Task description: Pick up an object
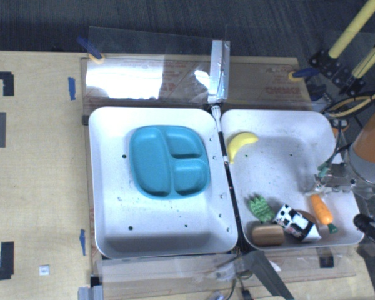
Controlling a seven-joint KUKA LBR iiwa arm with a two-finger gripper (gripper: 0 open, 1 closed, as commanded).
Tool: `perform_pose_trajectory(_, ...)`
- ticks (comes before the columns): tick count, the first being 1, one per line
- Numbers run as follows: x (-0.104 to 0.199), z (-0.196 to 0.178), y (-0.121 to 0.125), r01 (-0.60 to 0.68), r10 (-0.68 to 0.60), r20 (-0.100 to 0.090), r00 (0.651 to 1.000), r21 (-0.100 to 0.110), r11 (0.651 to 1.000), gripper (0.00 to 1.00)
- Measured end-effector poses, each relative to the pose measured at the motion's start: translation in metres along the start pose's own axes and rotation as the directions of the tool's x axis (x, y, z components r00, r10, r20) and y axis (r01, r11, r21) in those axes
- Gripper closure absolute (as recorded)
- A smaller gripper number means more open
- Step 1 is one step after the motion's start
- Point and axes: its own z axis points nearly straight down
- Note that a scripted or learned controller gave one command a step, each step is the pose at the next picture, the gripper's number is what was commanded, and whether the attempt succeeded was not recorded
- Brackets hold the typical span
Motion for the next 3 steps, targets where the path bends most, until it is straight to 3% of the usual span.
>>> perform_pose_trajectory(1,0.063,0.010,-0.029,-0.044,0.044,0.006,0.999,0.000,0.999,1.00)
perform_pose_trajectory(2,0.062,0.010,-0.029,0.378,-0.378,0.007,0.926,0.002,0.926,1.00)
perform_pose_trajectory(3,0.131,-0.087,0.011,0.180,-0.180,0.002,0.984,0.007,0.984,1.00)
